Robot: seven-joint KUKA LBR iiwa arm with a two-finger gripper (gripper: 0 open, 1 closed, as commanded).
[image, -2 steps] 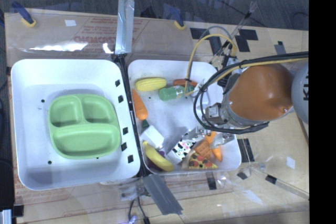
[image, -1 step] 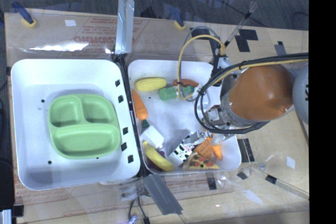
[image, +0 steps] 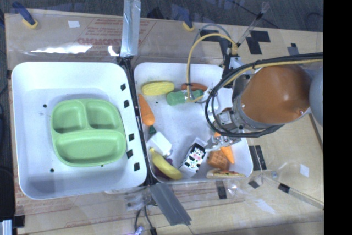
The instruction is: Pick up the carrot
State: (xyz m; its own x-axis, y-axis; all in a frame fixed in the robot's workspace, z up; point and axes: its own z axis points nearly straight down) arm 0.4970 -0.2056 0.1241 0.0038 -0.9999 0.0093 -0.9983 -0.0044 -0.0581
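Observation:
The carrot [image: 146,110] is orange and tapered. It lies along the left wall of the right bin [image: 181,128], pointing toward the near side. My gripper [image: 220,143] hangs under the orange wrist band over the right side of that bin. It is well to the right of the carrot, just above a brown waffle [image: 218,160]. The arm's bulk hides much of the gripper. A small orange piece [image: 227,153] shows right beside the gripper, and what it is cannot be made out.
The right bin also holds a corn cob [image: 158,88], a green bottle [image: 179,97], a white block [image: 160,144], a banana [image: 165,166], a cow-print carton [image: 193,158] and a flat bread piece [image: 225,174]. A green divided plate [image: 87,132] sits in the left bin [image: 33,173].

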